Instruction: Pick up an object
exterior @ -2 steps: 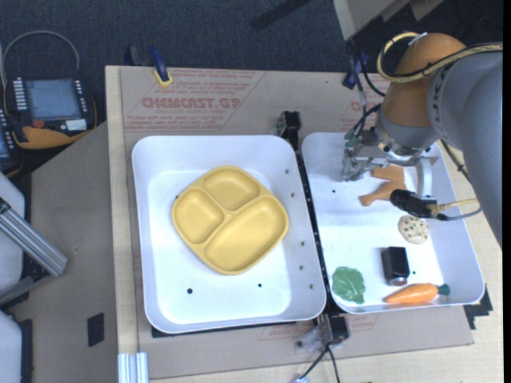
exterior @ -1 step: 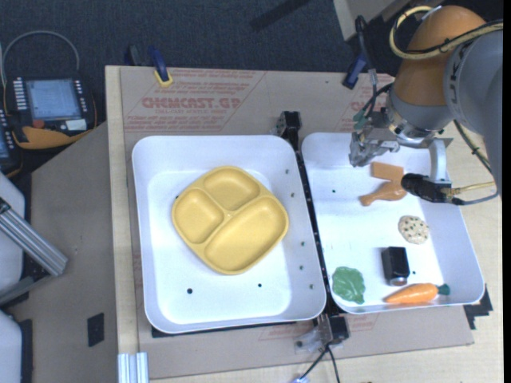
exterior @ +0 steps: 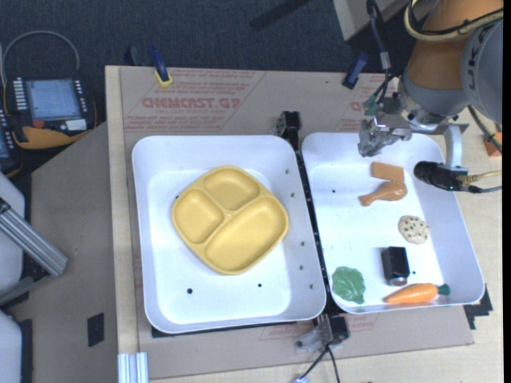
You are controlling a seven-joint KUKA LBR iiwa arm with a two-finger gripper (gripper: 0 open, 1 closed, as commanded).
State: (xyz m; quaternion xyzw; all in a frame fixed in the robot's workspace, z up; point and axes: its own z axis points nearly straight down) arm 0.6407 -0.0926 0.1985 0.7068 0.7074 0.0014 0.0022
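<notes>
The gripper [exterior: 375, 140] is seen over the right bin's [exterior: 335, 214] upper edge, upper right of frame; whether it is released or clenched cannot be told. Just below it a chicken drumstick [exterior: 385, 190] lies, with bare white floor to its left.

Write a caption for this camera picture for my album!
Robot hand hovers over toy food in the right bin; yellow plate sits left.

Yellow plate [exterior: 231, 228] – white bins [exterior: 152, 214]; orange carrot [exterior: 413, 294], green leaf [exterior: 349, 283], black block [exterior: 394, 264], speckled cookie [exterior: 413, 229].
</notes>
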